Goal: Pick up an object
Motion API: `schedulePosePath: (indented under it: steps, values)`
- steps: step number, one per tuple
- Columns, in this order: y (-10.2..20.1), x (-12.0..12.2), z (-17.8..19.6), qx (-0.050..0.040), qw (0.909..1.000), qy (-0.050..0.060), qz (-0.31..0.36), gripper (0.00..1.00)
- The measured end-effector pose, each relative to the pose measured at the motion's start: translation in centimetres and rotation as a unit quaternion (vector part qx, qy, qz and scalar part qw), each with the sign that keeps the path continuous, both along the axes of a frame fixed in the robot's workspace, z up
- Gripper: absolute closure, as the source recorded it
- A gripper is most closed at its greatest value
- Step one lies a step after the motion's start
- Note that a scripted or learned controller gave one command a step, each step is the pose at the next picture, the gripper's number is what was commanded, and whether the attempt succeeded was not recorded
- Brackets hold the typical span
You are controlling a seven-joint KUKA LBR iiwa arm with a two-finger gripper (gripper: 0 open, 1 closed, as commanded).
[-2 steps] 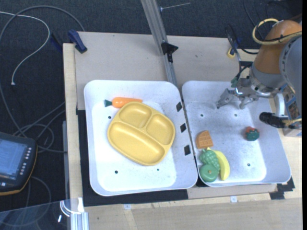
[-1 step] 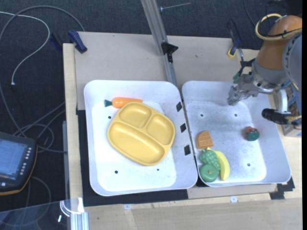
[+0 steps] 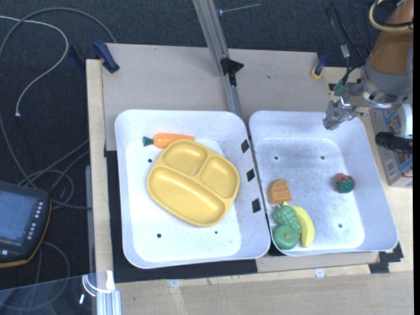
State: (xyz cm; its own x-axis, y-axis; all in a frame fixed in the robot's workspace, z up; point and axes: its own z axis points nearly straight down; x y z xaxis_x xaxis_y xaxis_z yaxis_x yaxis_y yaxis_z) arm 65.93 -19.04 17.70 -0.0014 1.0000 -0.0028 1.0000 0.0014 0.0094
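Note:
The right bin [image 3: 315,133] holds a small red and green strawberry-like toy [image 3: 344,183], a tan cracker-like piece [image 3: 279,191], a yellow banana [image 3: 305,226], a green apple [image 3: 285,236] and green grapes [image 3: 286,214]. In the left bin [image 3: 131,143] lies a yellow divided plate [image 3: 193,182] with an orange carrot [image 3: 170,138] just behind it. My gripper [image 3: 336,118] hangs over the back right corner of the right bin, far from the toys, with nothing seen between its fingers.
A slanted metal pole [image 3: 216,41] crosses the back of the bench between the bins. Blue clamps [image 3: 105,56] sit at the bench's back corners. Cables lie on the dark floor at left, beside a handheld pendant [image 3: 20,222].

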Motion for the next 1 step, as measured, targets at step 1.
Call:
schedulePosePath:
  steps: [1]
  values:
    - [-0.91, 0.35, 6.06, -0.0003, 1.0000, 0.000, 0.000, 1.00]
